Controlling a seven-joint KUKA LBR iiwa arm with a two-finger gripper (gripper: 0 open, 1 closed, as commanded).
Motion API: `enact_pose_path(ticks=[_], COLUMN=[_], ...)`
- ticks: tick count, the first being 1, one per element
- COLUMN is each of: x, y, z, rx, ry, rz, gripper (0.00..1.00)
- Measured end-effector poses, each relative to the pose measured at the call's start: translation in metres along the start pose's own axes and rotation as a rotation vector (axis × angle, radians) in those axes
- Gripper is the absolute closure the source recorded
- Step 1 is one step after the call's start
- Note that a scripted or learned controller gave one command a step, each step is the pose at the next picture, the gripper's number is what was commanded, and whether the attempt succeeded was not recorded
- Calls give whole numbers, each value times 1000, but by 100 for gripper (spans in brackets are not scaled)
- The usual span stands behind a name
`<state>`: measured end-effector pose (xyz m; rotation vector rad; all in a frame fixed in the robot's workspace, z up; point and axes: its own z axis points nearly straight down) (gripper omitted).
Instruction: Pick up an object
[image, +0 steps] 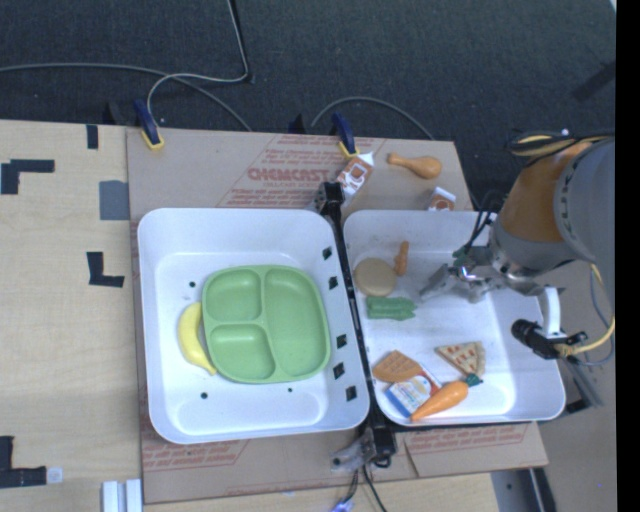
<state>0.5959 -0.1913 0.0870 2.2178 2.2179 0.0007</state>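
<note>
My gripper (440, 284) hangs low over the right bin (520, 400), near its middle, reaching in from the right. Just left of it lie a flat green piece (390, 309), a round tan bun (376, 276) and a small orange stick (402, 257). Nearer the front of that bin are a brown cracker (397, 366), a waffle-like wedge (461, 357), an orange carrot (440, 399) and a blue-and-white packet (405, 395). I see nothing in the gripper's grasp.
The left bin (160, 240) holds a green divided plate (267, 322) with a yellow banana (193, 338) beside it. Behind the bins on the cardboard lie a toy drumstick (415, 164), a small carton (353, 176) and a little box (441, 203).
</note>
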Motion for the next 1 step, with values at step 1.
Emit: enact_pose_path(ticks=[1], x=[60], y=[36], z=[1], rx=[-1], ry=[3], rz=[-3], gripper=[0])
